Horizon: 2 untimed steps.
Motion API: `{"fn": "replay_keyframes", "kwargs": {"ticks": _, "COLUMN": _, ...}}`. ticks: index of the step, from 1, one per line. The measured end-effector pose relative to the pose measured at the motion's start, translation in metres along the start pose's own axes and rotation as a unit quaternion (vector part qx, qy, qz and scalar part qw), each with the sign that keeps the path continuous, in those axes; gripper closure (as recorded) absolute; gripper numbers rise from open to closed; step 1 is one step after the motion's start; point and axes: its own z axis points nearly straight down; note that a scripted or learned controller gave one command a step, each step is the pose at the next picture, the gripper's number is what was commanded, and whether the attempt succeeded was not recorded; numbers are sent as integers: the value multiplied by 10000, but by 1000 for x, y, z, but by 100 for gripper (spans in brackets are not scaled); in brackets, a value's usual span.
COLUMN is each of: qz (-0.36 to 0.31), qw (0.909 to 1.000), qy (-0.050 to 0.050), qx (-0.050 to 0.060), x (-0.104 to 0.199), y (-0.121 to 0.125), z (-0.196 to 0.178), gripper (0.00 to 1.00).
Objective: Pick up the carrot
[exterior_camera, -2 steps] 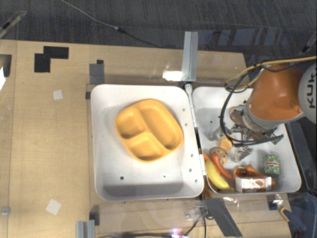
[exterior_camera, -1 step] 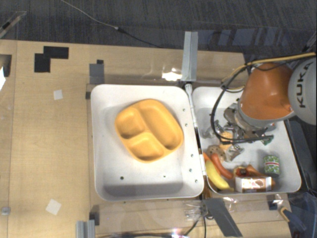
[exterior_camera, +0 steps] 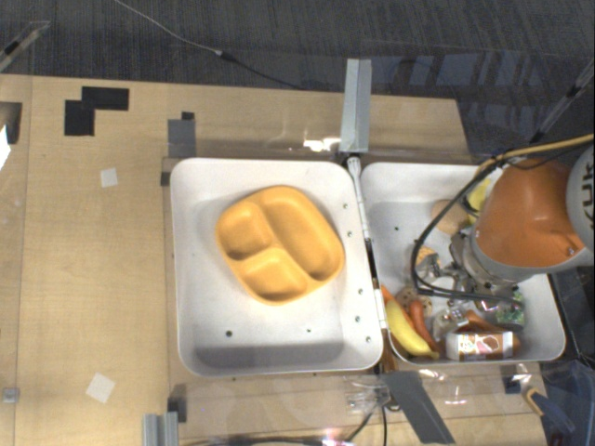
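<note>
the arm [exterior_camera: 525, 216] reaches in from the right and hangs low over the right bin [exterior_camera: 400, 189], its orange band above the wrist. the claw [exterior_camera: 456, 295] sits deep among cables; i cannot tell how far it is parted or whether it grips anything. nearest in that bin lies a small bottle [exterior_camera: 479, 345], beside a banana [exterior_camera: 407, 328], and the carrot [exterior_camera: 417, 319] rests against the banana. the left bin [exterior_camera: 200, 249] holds a yellow divided plate [exterior_camera: 279, 242].
</note>
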Motion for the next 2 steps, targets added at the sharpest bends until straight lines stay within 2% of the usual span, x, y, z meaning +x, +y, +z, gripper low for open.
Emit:
{"fn": "replay_keyframes", "kwargs": {"ticks": 1, "qz": 510, "qw": 9987, "qy": -7, "qx": 8, "x": -17, "y": -52, "z": -48, "gripper": 0}}
{"fn": "replay_keyframes", "kwargs": {"ticks": 2, "qz": -211, "qw": 9998, "qy": -16, "qx": 4, "x": -71, "y": -23, "z": 2, "gripper": 0}}
